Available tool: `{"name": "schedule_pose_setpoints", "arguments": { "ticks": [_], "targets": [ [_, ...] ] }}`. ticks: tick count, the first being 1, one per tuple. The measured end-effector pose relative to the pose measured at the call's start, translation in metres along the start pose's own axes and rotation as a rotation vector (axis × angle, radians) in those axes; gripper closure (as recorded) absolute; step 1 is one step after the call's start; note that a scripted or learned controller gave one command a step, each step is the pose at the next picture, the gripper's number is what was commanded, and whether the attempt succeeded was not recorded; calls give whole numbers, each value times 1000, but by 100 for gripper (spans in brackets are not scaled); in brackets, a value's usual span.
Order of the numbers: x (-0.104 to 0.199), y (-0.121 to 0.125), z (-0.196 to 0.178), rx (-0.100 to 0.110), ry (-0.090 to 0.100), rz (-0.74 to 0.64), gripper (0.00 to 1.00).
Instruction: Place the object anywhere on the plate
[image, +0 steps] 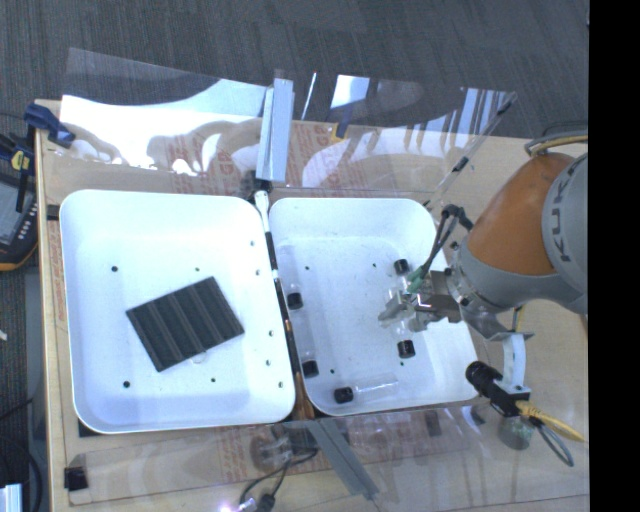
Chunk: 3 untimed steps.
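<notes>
The plate is a dark ribbed rectangle lying at a slant on the floor of the left bin. My gripper hangs low over the middle right of the right bin, far to the right of the plate. Several small black pieces lie in the right bin: one just above the gripper, one just below it, and one near the front wall. A small clear piece lies near the front wall too. Whether anything sits in the gripper cannot be made out.
The ridge where the two bins meet lies between the gripper and the plate. More black pieces sit by the right bin's left wall. A clear screen stands behind the bins. The arm's orange band is at the right.
</notes>
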<state>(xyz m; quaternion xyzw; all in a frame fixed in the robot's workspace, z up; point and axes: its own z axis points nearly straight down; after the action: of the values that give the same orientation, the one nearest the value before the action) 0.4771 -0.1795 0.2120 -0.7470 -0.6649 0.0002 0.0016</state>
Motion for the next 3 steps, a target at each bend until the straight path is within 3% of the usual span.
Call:
{"name": "schedule_pose_setpoints", "arguments": {
  "ticks": [1, 2, 3],
  "targets": [
    [70, 135, -4, 2, -1, 67, 100],
    [162, 162, 21, 0, -2, -44, 100],
    [229, 154, -20, -1, -1, -51, 100]
  ]
}}
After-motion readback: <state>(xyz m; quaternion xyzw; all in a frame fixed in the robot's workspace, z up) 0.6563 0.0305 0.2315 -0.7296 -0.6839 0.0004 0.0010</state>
